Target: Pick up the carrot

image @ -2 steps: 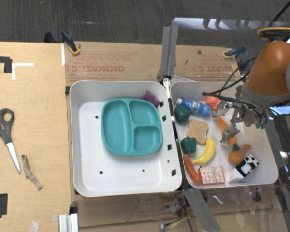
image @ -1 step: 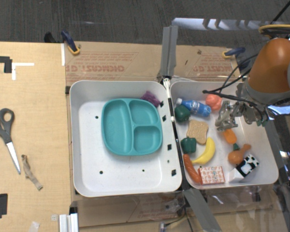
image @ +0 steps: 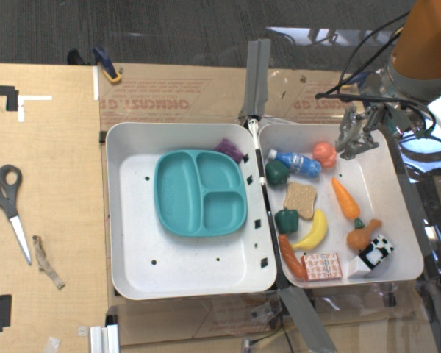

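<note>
The carrot, orange with a small green tip at its lower end, lies slanted in the right bin, near that bin's right side. My gripper hangs over the bin's upper right corner, above and slightly right of the carrot and well apart from it. Just left of the gripper sits an orange-pink round fruit. Nothing is seen between the fingers.
The right bin also holds a blue-and-white bottle, green vegetables, bread slice, banana, red sausage, red-white packet, brown piece and black-white toy. A teal divided plate and purple item lie in the left bin.
</note>
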You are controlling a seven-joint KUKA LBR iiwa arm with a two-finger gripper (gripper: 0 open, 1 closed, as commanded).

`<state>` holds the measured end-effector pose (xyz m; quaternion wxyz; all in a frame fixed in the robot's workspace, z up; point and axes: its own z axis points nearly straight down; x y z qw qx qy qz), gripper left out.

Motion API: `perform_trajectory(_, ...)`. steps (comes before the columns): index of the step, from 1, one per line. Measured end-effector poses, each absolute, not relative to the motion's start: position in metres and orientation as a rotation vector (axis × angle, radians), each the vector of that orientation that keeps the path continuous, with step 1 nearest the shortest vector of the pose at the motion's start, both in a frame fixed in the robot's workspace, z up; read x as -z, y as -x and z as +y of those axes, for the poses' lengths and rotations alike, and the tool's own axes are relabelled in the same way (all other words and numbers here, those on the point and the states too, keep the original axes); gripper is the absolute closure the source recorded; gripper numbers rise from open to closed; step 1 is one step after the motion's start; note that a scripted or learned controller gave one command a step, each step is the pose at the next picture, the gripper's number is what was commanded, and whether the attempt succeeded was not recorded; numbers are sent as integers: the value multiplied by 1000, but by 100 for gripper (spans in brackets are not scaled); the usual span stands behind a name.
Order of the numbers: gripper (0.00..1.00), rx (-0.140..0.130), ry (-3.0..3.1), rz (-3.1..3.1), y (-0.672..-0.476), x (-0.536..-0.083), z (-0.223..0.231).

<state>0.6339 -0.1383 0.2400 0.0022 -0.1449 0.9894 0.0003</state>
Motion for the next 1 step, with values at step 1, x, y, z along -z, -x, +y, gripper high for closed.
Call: perform_trajectory(1,100,0,889,3008,-620,-328,-178)
